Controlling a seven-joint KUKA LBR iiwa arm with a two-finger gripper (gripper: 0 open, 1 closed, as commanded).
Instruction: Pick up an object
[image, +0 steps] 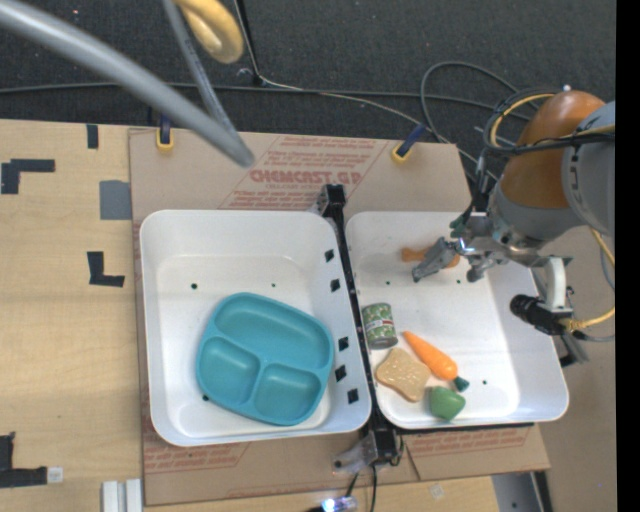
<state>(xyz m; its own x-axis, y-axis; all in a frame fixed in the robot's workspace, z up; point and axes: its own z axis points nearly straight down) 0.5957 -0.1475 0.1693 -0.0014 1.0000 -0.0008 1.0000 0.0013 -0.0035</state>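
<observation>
Two shallow white bins sit side by side on the tabletop (60, 330), on a sheet of brown cardboard (300, 170) with red printing. The left bin (165, 240) holds a teal plate (263, 358) with three compartments, lying flat toward the near side.

The right bin (500, 330) holds the small things. Near its left wall is a little green-labelled can (380, 325), lying on its side. Just beside it, toward the front, is a slice of toast (402, 375), and an orange carrot (432, 356) lies at a slant touching the toast's right edge. A green pepper (446, 402) sits at the carrot's lower end, near the front rim. Well apart from that cluster, at the far side of the bin, is a small orange piece (412, 255), too small for me to name.

The grey arm (560, 170) with its orange band comes in from the right and is low over the far part of the right bin. Its tool (455, 262) has its two dark fingers spread apart, one of them (432, 262) reaching toward the small orange piece and lying just beside it. I see nothing pinched between them. Cables loop behind the arm across the dark floor.
</observation>
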